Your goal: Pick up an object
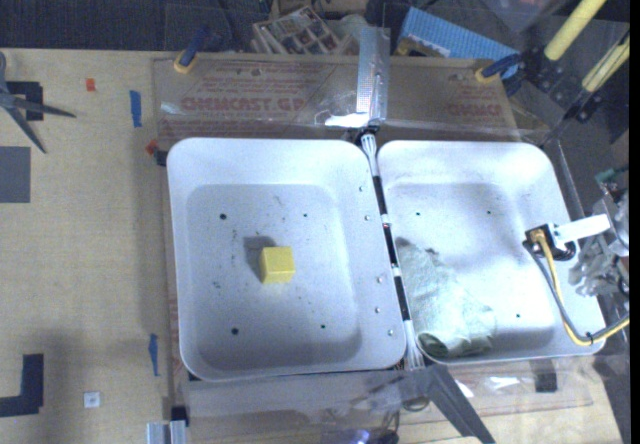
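Note:
A small yellow cube (pixel 277 264) lies on the floor of the left bin (pixel 200 182), a little left of its middle. A crumpled pale cloth (pixel 445 304) lies in the right bin (pixel 470 172), against its front left corner. My gripper (pixel 598 267) sits at the right rim of the right bin, well away from both the cloth and the cube. Nothing shows in its grasp. A yellow cable (pixel 560 307) loops from it along the bin's right side.
A metal divider strip (pixel 385 252) runs between the two bins. A white bracket with a brass fitting (pixel 548 237) juts over the right bin's right rim. Clamps and clutter stand behind the bins, with bare bench to the left.

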{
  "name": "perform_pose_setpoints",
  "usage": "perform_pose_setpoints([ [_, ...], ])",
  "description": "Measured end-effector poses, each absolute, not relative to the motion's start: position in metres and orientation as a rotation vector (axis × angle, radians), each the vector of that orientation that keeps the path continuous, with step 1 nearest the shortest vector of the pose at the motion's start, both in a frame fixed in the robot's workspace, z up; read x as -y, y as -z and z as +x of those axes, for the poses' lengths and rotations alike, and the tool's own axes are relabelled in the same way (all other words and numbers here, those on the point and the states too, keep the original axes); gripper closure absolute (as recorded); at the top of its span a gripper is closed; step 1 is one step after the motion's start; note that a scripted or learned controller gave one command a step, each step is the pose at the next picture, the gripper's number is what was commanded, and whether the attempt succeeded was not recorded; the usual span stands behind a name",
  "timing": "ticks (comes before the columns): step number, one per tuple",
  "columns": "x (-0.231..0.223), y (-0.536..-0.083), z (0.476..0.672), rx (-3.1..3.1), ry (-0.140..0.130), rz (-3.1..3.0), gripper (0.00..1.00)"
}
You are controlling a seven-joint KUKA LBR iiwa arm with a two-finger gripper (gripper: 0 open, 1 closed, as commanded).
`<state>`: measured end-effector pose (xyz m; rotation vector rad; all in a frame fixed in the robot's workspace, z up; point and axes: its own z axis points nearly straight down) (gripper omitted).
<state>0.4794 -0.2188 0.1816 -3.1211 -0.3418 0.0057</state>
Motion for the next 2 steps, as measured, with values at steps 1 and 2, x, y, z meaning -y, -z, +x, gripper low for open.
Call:
perform_pose_setpoints([
  [1, 0.2168, -0.2244, 0.4795, 0.424, -0.003, -3.112, 1.0],
  [2, 0.2167, -0.2343, 0.4803, 0.428, -0.004, -3.112, 1.0],
])
